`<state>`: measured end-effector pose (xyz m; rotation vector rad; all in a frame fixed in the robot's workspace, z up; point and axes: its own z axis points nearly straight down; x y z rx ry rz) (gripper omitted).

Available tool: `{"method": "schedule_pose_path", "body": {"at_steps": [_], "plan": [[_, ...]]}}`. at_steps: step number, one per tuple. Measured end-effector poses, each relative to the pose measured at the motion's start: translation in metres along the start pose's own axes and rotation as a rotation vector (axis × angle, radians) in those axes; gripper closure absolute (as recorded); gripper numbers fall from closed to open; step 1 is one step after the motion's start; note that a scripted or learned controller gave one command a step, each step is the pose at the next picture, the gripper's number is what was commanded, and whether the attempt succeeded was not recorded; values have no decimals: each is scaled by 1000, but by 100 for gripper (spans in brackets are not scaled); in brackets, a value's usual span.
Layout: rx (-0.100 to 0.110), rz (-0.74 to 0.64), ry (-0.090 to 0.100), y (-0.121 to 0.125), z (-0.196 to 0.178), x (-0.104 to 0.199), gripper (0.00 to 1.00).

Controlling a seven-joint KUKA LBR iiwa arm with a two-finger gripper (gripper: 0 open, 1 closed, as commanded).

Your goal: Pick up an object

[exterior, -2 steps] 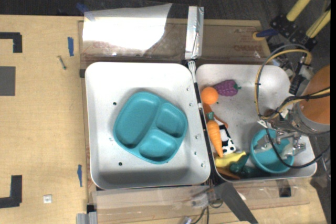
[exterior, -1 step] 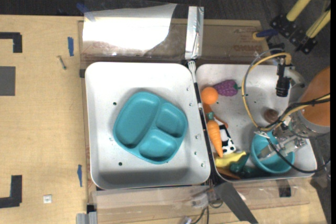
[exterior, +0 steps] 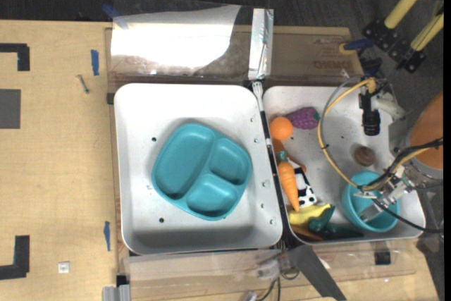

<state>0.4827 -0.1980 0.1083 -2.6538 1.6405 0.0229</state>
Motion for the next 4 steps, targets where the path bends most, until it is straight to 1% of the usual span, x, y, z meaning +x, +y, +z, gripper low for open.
{"method": "schedule_pose_path", "body": {"at_steps": [1, 2, 3, 4], "plan": [[-1, -322, 0, 0, -2, -1, 0], [0, -782, 8, -13, 14, -6, 0], [-6, -832, 26, -49, 17, 4, 0], [-13, -901, 28, -93, 19, -7, 0]]}}
